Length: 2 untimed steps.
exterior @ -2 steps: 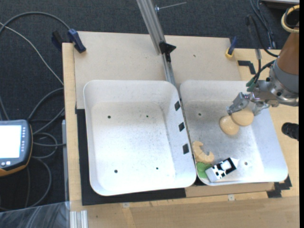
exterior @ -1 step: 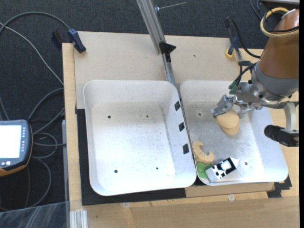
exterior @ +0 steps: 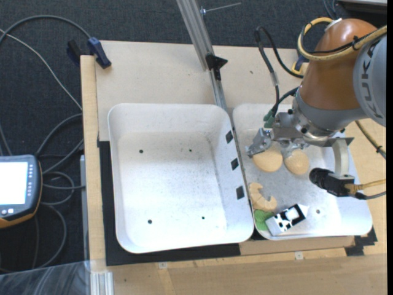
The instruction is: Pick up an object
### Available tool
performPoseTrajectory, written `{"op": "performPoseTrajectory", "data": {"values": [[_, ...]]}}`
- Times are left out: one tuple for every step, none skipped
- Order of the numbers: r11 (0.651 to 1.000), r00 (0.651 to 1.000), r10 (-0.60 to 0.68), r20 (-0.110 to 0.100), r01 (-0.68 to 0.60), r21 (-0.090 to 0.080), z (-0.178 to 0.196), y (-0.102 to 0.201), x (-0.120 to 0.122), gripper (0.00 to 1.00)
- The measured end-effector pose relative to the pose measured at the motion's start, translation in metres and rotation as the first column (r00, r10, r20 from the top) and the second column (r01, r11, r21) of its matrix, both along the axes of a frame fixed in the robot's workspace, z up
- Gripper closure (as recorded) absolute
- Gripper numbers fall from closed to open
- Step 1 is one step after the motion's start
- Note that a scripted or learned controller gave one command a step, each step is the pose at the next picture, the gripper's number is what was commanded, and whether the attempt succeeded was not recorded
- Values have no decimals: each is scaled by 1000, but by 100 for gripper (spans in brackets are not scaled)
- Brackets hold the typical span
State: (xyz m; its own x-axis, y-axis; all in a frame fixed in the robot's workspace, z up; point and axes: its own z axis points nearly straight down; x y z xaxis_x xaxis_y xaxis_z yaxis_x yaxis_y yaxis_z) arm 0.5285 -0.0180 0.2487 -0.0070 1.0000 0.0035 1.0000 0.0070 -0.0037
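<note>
Black-and-white block (exterior: 290, 217): front of right bin (exterior: 347, 211), apart from arm.
End effector (exterior: 277, 145): low over tan lump (exterior: 268, 160) and second lump (exterior: 296, 163); its opening I cannot tell.
Risk: I fear round lumps roll aside.

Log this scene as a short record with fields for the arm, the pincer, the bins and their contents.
arm: grey with an orange band, reaching in from the view's right
pincer: low over the right bin, just above the two lumps
left bin: white, dark-speckled floor
right bin: white, holds the items below
inner tan lump: rounded, nearer the left bin
outer tan lump: rounded, beside it
curved tan piece: nearer the front edge
green piece: front corner
black-and-white box: beside the green piece
</note>
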Motion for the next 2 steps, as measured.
{"op": "performPoseTrajectory", "data": {"values": [[1000, 1000, 1, 0, -1, 0, -11, 60, -7, 100], [1000, 1000, 1, 4, -1, -1, -2, 115, -8, 100]]}}
